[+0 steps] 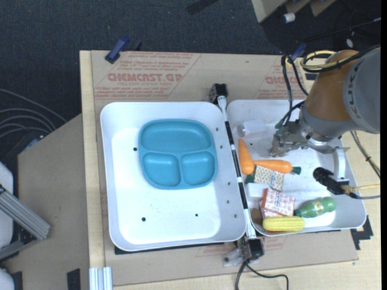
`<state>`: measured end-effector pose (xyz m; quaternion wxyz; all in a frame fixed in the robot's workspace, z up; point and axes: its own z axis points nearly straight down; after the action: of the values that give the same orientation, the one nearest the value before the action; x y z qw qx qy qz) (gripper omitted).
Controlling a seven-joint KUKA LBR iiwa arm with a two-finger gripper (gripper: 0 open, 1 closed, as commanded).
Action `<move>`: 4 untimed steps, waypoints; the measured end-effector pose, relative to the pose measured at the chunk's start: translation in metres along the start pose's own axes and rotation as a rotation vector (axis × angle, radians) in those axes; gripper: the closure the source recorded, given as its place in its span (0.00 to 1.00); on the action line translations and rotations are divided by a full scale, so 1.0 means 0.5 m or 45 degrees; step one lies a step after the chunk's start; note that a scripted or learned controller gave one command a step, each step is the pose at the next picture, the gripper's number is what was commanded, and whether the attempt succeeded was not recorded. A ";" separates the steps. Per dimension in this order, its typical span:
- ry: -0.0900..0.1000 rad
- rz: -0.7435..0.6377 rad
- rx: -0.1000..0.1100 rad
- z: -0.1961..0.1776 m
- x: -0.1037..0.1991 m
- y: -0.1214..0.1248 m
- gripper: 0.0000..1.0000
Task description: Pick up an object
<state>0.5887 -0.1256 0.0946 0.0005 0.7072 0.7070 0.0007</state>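
We see the pincer lowered into the right bin, close over the upper part of that bin and just above the carrots. We cannot tell how it is set, because the wrist and its cables cover it from this angle.

The things we might pick all lie toward the near, inner part of the right bin. One carrot lies along the wall shared with the left bin, and a second carrot lies crosswise, touching or nearly touching the first. Just beside them sits a small speckled block; nearer the front edge lie a red-and-white packet, a corn cob and a green bottle. A blue divided tray rests in the left bin.

Our worries are these. The carrots are round and tapered, so a pinch off their middle could squirt one sideways. They crowd each other and the block, so a descent between them may land on two things at once or push them apart and close on nothing. The carrot against the wall leaves little room on that side, and we risk striking the rim. The trailing cables could also snag on the bin's edge.
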 end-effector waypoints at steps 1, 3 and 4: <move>0.001 -0.002 0.003 -0.181 0.074 -0.110 1.00; 0.000 -0.002 0.002 -0.236 0.140 0.023 0.00; 0.000 0.001 0.003 0.020 0.021 0.005 0.00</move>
<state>0.5912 -0.1149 0.0846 -0.0003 0.7075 0.7067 -0.0004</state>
